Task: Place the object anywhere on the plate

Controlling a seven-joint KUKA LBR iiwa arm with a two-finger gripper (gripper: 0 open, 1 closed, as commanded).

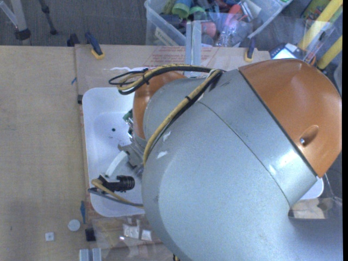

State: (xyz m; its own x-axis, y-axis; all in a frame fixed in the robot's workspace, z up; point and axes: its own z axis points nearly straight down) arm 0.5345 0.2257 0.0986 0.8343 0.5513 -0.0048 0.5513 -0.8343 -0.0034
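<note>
Arm (234, 167) covers most of the white bin (93, 124) from your view; gripper (128, 150) sits low inside it; open or closed, you cannot tell.

The arm (228, 162) reaches in from the right and lies over most of the bench (32, 145). Left of it, the left bin (98, 129) sits on a board (109, 64) laid on the bench. The gripper (129, 150) seems to hang inside this bin, toward its right side, though the arm's bulk makes this hard to judge. Behind the board stands a tub (163, 15) packed with toys. Before the bin's front left corner, a small disc (74, 225) lies on the bench.
</note>
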